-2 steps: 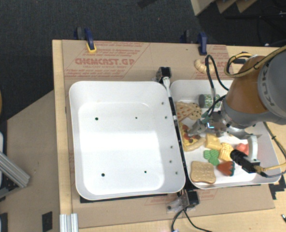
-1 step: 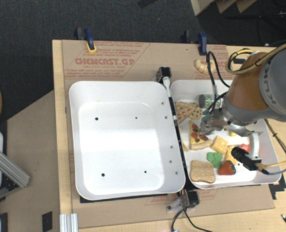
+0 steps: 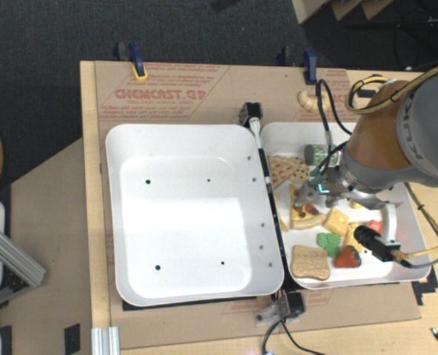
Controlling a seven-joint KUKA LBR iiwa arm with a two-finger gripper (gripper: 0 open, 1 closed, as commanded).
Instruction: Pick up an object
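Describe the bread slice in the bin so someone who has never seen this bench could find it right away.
Start at the right-hand white bin, the one holding the toy food. Go to its near left corner, by the divider between the two bins: the bread slice lies flat there. It is plain tan and squarish, unlike the green piece and red piece beside it.

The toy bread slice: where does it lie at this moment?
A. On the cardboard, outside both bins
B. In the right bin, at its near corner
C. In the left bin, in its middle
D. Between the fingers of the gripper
B. The toy bread slice rests on the floor of the right bin, at the corner nearest the camera, next to the left bin, and apart from the gripper.
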